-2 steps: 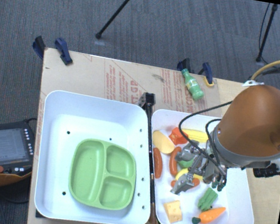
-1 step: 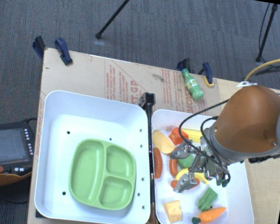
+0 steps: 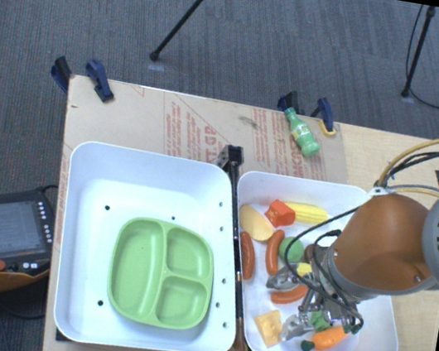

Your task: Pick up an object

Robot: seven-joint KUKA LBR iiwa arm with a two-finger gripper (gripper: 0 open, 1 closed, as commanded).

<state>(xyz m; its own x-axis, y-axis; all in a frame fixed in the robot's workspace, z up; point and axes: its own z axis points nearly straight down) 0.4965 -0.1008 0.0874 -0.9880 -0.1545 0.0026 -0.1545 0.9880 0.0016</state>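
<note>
The right bin [image 3: 379, 346] holds toy food. A yellow corn cob [image 3: 305, 212] and a red block [image 3: 280, 214] lie at its back, with a pale yellow piece [image 3: 255, 223] to their left. Two brown sausages [image 3: 274, 250] [image 3: 246, 256] lie lengthwise near the left wall. A green piece [image 3: 295, 249] peeks out beside the arm. My gripper [image 3: 307, 322] hangs low over the front of this bin, between a yellow cheese wedge [image 3: 268, 328] and an orange carrot [image 3: 327, 339], just below a red sausage [image 3: 289, 294]. The orange wrist band [image 3: 384, 242] hides what lies beneath it.
The left bin [image 3: 100, 183] contains a green divided plate [image 3: 160, 273]. A green bottle [image 3: 303, 133] lies on the bench behind the right bin, near blue clamps [image 3: 325, 113]. A handheld control pad [image 3: 2, 237] sits off the bench at the left.
</note>
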